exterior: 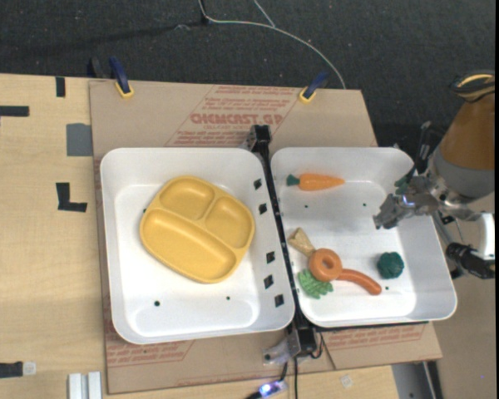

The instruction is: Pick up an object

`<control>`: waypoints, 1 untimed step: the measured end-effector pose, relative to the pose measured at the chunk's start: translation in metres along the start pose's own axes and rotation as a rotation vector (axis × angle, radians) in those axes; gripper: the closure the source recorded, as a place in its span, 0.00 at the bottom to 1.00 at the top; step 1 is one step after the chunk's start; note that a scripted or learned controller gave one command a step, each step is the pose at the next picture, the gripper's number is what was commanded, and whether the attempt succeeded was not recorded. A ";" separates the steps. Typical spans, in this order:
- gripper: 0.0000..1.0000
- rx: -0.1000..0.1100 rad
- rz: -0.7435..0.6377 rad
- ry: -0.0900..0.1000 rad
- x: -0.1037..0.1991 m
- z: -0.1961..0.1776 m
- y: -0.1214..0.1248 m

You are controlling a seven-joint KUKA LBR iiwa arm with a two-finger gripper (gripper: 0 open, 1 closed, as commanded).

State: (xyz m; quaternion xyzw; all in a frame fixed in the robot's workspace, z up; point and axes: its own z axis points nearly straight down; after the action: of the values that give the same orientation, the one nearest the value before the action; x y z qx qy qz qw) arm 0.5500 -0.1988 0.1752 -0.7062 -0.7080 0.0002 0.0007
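The right bin (362, 166) holds a carrot (318, 182) near its back wall. At the front lie an orange ring (324, 265), an orange sausage-shaped piece (359, 282), a green leafy piece (313, 285), a tan wedge (300, 241) and a dark green lump (390, 264). My gripper (392, 215) hangs over the right side of this bin, above and slightly behind the green lump, apart from every object. Nothing shows between its fingers.
The left bin (129, 306) carries a yellow divided plate (199, 227). A black divider (270, 223) runs between the bins. Two clamps (121, 80) (313, 86) hold the cardboard sheet at the back. The arm's orange band (476, 131) stands at the right edge.
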 end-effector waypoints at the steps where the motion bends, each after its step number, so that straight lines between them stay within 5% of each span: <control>1: 1.00 0.001 0.000 0.000 0.001 -0.032 0.001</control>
State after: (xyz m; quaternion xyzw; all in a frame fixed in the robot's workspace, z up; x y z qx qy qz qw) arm 0.5512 -0.1982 0.2074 -0.7061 -0.7081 0.0004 0.0010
